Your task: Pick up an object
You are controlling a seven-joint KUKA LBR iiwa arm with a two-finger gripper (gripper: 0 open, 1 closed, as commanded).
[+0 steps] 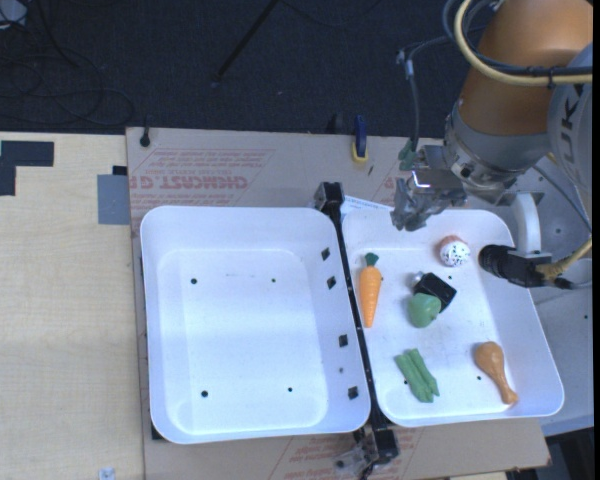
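Right bin (540, 368), holding carrot (369, 293), green-and-black toy (427, 304), bean pods (418, 374), drumstick (494, 367) and speckled ball (454, 252). Gripper (412, 218) hangs above the bin's far edge; jaw state cannot be told. Risk: the ball may roll off, and the closely spaced carrot and toy may be knocked aside.

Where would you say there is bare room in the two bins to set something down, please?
The left white bin offers bare floor from its outer wall to the black divider clips. The right white bin is crowded: orange toy carrot, green-and-black toy, green bean pods, tan drumstick, white speckled ball. The gripper hovers over its far edge.
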